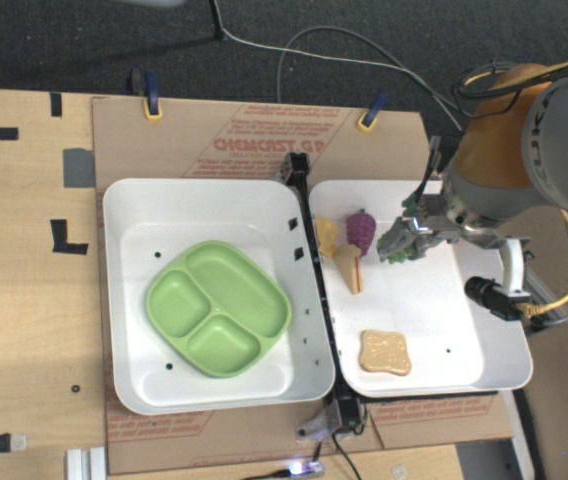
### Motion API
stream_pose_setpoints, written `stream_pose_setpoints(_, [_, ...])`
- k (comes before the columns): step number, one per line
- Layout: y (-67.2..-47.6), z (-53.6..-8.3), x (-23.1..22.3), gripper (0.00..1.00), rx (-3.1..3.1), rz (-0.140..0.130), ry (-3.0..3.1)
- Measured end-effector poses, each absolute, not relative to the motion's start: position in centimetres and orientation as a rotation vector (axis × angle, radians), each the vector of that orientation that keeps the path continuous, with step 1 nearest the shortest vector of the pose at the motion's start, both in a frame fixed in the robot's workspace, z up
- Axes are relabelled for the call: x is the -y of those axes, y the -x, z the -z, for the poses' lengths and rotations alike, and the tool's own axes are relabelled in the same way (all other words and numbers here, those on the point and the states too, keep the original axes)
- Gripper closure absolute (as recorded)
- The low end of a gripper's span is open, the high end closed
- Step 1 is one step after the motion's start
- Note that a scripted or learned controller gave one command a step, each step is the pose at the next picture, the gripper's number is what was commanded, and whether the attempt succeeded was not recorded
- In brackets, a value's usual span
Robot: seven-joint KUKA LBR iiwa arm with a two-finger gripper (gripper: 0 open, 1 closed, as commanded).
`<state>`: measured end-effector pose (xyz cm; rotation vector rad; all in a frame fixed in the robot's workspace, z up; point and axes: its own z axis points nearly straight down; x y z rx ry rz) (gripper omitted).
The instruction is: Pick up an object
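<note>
A green divided plate (218,308) fills the left bin (124,268). In the right bin (494,368), purple grapes (361,230) lie just left of the gripper (396,248) (fingers parted, grasping nothing); toast (384,352) sits farther below.

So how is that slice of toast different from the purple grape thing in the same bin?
The toast is tan, flat and roughly square; the purple grape bunch is rounded and lumpy. The toast lies alone near the right bin's front edge, apart from everything else, while the grapes sit at the back left, close to a yellow piece and a hot dog, near the gripper. Both look like toy food resting on the bin floor.
</note>
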<state>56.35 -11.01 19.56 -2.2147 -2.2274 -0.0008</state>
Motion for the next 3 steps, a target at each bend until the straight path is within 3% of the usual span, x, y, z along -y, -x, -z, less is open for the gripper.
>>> stream_pose_setpoints(3, [-62.7,-21.2,-5.7,1.00,2.229,0.002,2.213])
